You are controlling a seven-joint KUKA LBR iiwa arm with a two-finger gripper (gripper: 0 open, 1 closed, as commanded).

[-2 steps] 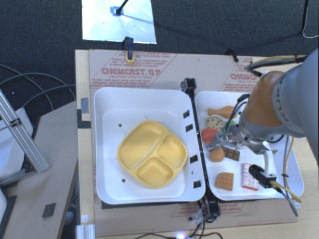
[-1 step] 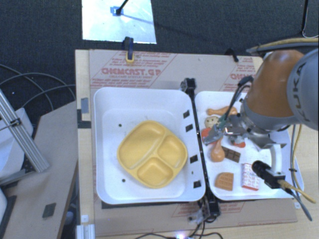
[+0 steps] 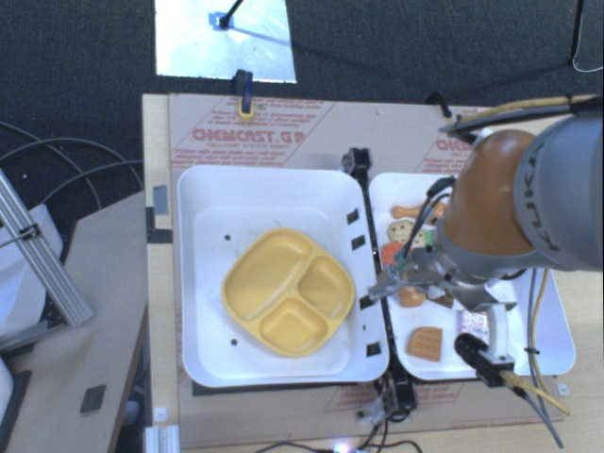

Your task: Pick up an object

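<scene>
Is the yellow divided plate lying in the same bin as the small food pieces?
No: the yellow divided plate lies in the left bin, while the small food pieces lie in the right bin.

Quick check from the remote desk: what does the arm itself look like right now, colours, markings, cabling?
The arm is grey with rounded links, dark KUKA lettering on its side and a broad orange band above the wrist. Dark cables run along the wrist, and a yellow cable trails below it.
</scene>
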